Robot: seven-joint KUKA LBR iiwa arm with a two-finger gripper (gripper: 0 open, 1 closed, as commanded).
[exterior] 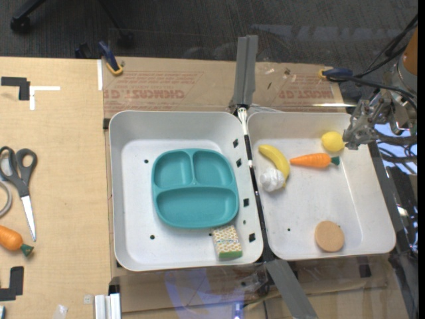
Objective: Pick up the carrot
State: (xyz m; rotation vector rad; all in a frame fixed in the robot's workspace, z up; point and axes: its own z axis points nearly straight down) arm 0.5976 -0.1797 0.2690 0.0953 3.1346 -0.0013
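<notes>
I have the carrot (311,161) lying flat in the right bin (372,198), up towards its far edge and a little right of the middle; the orange body points left and the green stub at its right end faces the bin's right wall. A lemon (332,141) sits just beside that stub, on the far side, close enough that I can't tell whether they touch. A banana (275,160) lies to the carrot's left, near but apart, with a white crumpled lump (271,179) against its lower end; a tan disc (329,236) rests well away, near the front right corner.

My gripper (356,133) hangs at the bin's far right corner, just right of the lemon; it's a tangle of metal and cable from this angle and I can't tell how it's set, though I see nothing carried in it.

Reading the carrot as a toy: probably light, stiff, smooth and tapered, so likely to squirt out of a pinch near the tip; I'd take it across the thick part of the body, just left of the green end, closing front to back across the bin. The lemon crowds that far side, so I judge the far finger has little room; shifting the grasp slightly towards the middle looks safer.

Over in the left bin (126,178) a teal plate (194,187) and a sponge (228,242) sit untouched; there's a second carrot (10,238) by scissors (21,185) on the worktop's left edge, far out of reach.
</notes>
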